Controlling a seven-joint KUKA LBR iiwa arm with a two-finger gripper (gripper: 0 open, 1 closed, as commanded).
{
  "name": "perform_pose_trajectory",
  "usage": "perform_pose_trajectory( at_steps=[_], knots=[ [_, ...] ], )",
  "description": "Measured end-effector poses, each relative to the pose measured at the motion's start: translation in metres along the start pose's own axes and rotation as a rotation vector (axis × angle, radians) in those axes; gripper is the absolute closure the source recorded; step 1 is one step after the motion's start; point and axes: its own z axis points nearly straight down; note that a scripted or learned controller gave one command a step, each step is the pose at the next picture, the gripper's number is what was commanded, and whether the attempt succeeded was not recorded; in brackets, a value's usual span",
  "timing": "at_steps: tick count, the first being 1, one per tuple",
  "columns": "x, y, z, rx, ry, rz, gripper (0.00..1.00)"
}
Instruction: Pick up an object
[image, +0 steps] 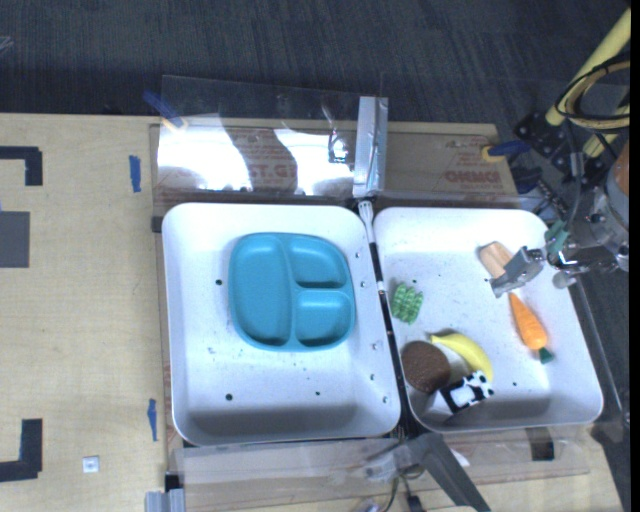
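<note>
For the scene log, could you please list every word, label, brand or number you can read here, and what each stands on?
Reddish print on the cardboard panel behind the right bin: too blurred to read.
Faint reddish print on the cardboard under the clear sheet behind the left bin: washed out by glare, unreadable.
Nothing else legible.

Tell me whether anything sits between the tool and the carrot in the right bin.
Nothing visible does. The tool hangs over the right bin, just above the carrot, with bare bin floor between them. The tan block lies beside the tool, on its left, off that path.
</note>
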Motion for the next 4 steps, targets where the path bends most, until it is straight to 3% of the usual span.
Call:
perform_pose_trajectory(
  at_steps=[1, 2, 3, 4],
  knots=[
    [-0.071, 0.028, 0.108, 0.018, 0.004, -0.123, 0.00],
    [-0.112, 0.045, 0.237, 0.010, 0.003, -0.088, 0.00],
    [-0.113, 0.046, 0.225, 0.004, 0.000, -0.085, 1.00],
    [-0.071, 0.072, 0.157, 0.003, -0.001, 0.003, 1.00]
  ],
)
